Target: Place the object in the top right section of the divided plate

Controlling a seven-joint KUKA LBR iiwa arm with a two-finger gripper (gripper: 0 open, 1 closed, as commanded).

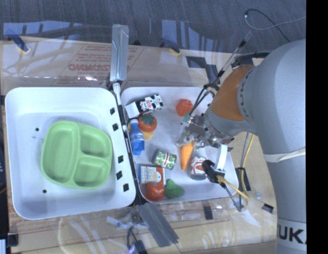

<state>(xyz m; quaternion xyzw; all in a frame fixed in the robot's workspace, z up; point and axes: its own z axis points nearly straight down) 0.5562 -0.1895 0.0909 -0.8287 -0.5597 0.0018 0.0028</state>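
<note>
The grey arm reaches in from the right, its orange band just above the wrist, and bends down over the right bin. The tool hangs low above an orange carrot of tapered shape; whether it grips anything I cannot tell, for the wrist hides its tip.

The carrot lies upright in the picture near the middle of that bin, just beside a small green-labelled can on its left and a red and white cup on its right. Farther off lie a round orange fruit, a black and white cow-patterned piece, a red tomato-like toy and a blue bottle. Nearer are a small printed carton, a red fruit and a green lumpy vegetable.

The left bin holds the divided plate, smooth pale green plastic with rounded corners and three hollows.
</note>
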